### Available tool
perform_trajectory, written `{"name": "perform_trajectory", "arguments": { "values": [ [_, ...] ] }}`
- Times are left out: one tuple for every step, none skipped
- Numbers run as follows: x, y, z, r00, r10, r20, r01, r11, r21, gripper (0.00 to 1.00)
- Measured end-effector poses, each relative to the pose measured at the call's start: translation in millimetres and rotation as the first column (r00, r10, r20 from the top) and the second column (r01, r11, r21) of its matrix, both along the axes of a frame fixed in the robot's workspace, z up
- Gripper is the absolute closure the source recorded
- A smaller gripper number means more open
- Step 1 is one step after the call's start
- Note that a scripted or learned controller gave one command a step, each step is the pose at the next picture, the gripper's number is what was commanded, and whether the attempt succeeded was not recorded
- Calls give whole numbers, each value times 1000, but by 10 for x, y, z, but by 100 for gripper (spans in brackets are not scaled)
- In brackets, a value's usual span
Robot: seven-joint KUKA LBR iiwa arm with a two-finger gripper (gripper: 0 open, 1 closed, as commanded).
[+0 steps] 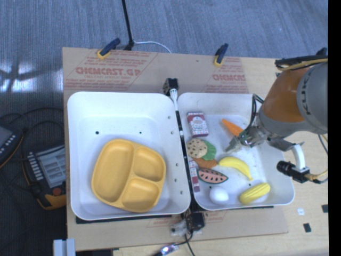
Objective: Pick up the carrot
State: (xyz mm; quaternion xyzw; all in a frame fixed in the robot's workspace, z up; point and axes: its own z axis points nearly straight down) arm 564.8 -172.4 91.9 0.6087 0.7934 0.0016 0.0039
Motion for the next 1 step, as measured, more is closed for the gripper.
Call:
{"name": "perform_trajectory", "arguments": {
  "values": [
    [25, 362, 1224, 987, -159, 2, 159, 987, 0, 100]
  ]
}}
